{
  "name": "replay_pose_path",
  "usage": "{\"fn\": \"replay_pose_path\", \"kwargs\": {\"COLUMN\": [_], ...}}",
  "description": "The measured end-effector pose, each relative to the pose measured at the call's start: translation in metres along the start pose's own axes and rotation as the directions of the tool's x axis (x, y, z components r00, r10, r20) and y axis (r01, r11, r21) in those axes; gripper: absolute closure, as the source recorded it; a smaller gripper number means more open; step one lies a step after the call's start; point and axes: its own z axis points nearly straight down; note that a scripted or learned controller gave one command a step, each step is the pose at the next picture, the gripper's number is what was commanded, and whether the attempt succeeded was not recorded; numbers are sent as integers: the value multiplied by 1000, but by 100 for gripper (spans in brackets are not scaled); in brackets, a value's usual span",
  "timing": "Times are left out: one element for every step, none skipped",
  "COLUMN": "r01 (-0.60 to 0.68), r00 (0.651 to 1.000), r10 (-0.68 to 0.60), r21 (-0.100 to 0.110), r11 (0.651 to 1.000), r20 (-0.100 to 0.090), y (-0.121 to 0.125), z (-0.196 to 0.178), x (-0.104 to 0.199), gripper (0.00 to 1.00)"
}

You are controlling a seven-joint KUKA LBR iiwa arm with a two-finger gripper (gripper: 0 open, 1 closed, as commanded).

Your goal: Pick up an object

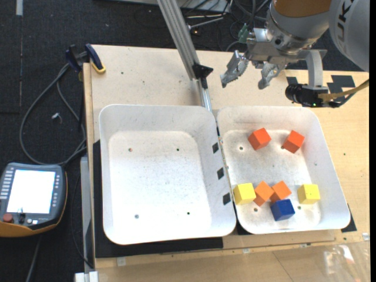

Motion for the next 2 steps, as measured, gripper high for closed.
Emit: {"fn": "replay_pose_path", "kwargs": {"r01": [7,6], "r00": [1000,1000], "r10": [-7,-6], "r21": [1,-12], "r11": [1000,1000], "r20": [-2,-4], "y": [-30,-103], "z": [132,54], "x": [66,70], "gripper": [0,0]}}
